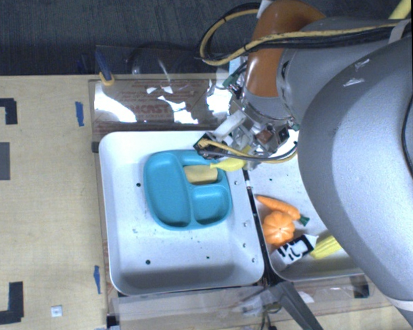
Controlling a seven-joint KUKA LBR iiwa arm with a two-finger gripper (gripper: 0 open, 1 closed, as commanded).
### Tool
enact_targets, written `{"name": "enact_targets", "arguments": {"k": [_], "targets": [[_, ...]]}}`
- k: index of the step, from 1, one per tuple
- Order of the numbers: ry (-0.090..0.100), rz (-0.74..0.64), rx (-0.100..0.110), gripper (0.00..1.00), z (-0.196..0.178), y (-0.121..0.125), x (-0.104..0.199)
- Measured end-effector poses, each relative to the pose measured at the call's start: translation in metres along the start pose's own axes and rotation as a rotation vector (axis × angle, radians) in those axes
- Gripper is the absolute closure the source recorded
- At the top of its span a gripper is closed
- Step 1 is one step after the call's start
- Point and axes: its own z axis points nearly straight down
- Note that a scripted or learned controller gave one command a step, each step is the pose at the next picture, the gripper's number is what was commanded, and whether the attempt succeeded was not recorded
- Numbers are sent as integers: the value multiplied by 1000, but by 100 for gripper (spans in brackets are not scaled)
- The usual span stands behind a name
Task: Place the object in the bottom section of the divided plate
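Note:
A blue divided plate [165, 189] lies in the left white bin [128, 251]. It has one large section on its left and two small ones on its right. A pale yellow block [201, 174] lies in the upper small section, by the plate's top right rim. My gripper [226, 155] hangs just above and to the right of that block, over the bin's right wall. The wrist hides its tips.
The right bin [288, 175] holds a carrot [278, 206], a small orange fruit [278, 227], a black and white item [295, 248] and a yellow piece [326, 246]. The grey arm covers most of that bin. A wall divides the two bins.

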Motion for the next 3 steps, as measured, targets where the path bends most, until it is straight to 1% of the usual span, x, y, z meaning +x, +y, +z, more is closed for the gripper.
{"name": "enact_targets", "arguments": {"k": [1,2,3], "targets": [[-2,-5,0,100,-10,-1,1],[6,362,-3,100,-27,34,-26],[6,351,-1,100,-34,-9,54]]}}
